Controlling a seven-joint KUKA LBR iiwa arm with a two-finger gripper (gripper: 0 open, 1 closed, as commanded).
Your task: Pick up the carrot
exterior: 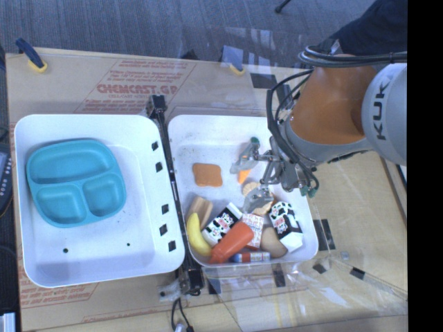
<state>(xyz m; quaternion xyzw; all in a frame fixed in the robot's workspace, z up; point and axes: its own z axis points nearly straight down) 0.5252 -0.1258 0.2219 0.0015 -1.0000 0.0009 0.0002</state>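
Carrot (232, 243) lies at front of right bin (208, 126), wedged among banana (196, 234), cow-print cartons (223, 225), marker (250, 257). Jaws (255, 178) spread open, empty, hovering further back. Risk: clutter blocks fingers; neighbour grabbed instead.

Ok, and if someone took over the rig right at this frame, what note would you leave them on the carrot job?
Gripper: open, low over the middle of the right bin, holding nothing that I can make out. A small orange piece sits by its fingers; I cannot tell whether they touch.
Carrot: lying at the near edge of the right bin, between the banana and two cow-print cartons, nearer the camera than the gripper.
Done: nothing yet; the carrot is not gripped.
Left: move over the carrot, close on it, lift.
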